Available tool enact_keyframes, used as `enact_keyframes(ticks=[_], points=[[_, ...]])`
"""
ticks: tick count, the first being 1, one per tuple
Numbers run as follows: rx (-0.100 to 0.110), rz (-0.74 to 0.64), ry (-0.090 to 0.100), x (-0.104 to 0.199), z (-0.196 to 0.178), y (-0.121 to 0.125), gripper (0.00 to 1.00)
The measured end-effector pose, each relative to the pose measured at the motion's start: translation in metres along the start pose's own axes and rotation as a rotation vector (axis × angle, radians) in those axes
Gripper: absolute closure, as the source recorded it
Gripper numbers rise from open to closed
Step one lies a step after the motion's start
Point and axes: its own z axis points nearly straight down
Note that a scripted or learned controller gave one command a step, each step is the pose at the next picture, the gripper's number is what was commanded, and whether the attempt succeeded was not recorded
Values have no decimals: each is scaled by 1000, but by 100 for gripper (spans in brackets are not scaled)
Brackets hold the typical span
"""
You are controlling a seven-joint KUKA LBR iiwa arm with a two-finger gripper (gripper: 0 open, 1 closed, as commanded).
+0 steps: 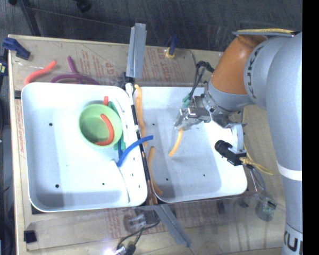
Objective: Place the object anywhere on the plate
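A green plate lies in the left bin, toward its upper right. A curved red-orange piece rests on the plate. Over the right bin, my gripper points down and to the left. A thin yellow strip hangs from between its fingertips, its lower end close to the bin floor. The gripper looks shut on the strip's top end. It is well to the right of the plate, across the wall between the bins.
A blue strip lies across the divider between the bins. Orange strips run along the right bin's left wall. A green piece sits by the plate's right rim. Cables and clamps lie on the bench behind the left bin.
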Motion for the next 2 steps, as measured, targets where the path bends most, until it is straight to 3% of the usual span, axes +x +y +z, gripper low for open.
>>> enact_keyframes(ticks=[1, 2], points=[[-3, -338, -4, 46, -37, 26, 100], [-3, -338, -4, 46, -37, 26, 0]])
